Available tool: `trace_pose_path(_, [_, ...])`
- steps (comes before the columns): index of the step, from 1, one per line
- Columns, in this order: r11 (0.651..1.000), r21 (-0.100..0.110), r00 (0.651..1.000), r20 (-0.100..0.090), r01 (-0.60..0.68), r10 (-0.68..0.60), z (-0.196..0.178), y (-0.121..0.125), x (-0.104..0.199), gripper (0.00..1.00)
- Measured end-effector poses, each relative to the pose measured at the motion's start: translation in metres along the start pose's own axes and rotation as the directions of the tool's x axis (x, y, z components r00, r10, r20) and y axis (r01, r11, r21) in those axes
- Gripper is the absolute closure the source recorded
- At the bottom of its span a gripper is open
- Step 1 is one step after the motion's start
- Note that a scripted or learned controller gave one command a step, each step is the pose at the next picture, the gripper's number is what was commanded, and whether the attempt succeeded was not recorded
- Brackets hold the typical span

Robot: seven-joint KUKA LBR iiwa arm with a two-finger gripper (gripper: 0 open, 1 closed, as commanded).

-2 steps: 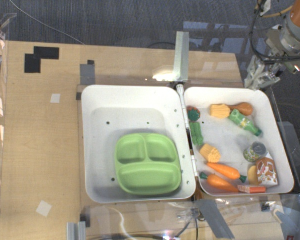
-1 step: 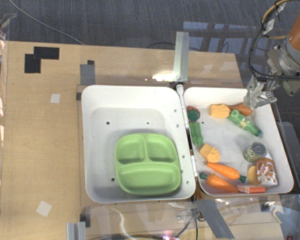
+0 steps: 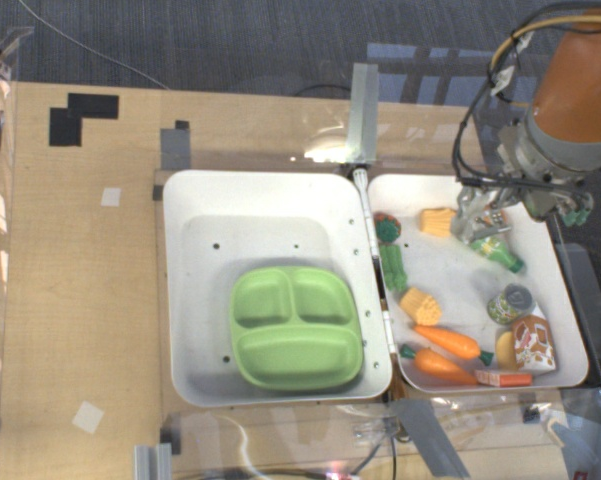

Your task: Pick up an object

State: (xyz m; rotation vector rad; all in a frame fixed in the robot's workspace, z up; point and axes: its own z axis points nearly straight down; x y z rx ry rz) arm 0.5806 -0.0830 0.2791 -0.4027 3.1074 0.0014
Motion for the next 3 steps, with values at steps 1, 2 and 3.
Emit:
trace_pose_path(1, [1.0,0.005,1.0,0.012,0.001,-0.001,-0.014,-0.001,-0.003,1.0])
trace_pose_path(2, [0.905,0.004,0.905,0.001,0.425,-0.425,-0.016,-0.087,-0.048,1.0])
trace_pose_path(3, [0.904,0.012,0.904,0.012,0.427,-0.427,-0.031,-0.085,-0.052,1.0])
